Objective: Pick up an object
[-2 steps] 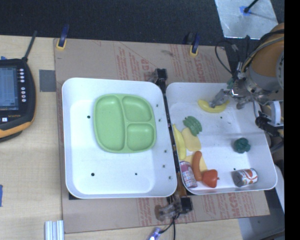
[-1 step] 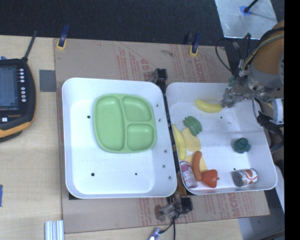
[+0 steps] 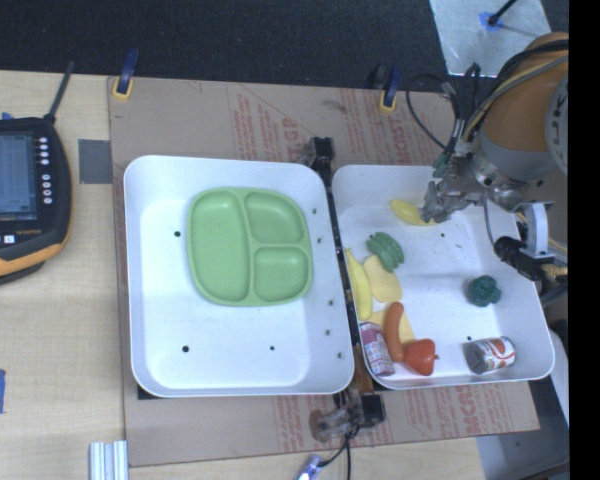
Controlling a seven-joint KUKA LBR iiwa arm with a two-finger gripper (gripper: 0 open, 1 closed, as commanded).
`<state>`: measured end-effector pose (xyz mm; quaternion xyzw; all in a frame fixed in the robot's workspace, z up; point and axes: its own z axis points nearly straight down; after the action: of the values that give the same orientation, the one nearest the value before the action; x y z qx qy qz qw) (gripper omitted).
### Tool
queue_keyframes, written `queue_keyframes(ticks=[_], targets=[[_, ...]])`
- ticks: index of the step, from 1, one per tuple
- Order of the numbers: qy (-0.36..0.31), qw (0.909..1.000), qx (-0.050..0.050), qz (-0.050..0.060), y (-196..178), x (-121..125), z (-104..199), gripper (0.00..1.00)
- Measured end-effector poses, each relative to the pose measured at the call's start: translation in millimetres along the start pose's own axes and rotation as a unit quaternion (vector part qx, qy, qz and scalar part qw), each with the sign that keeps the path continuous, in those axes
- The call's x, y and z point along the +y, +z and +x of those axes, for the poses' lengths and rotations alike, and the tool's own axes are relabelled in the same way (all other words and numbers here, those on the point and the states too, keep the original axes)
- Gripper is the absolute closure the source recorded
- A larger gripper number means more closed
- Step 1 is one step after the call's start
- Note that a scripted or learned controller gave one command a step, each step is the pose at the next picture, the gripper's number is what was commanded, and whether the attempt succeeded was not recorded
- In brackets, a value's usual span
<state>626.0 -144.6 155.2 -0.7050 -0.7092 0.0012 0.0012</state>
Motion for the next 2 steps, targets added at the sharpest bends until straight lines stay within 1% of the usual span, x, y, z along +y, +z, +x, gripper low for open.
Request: queue_keyframes(ticks=[1,2], targets=[[0.000,1.0000,0.000,0.001,0.5,-0.4,-0.5,0.00],[0.002,1.0000,-0.001,-0.001,-60.1,-36.2,-68.4,0.00]])
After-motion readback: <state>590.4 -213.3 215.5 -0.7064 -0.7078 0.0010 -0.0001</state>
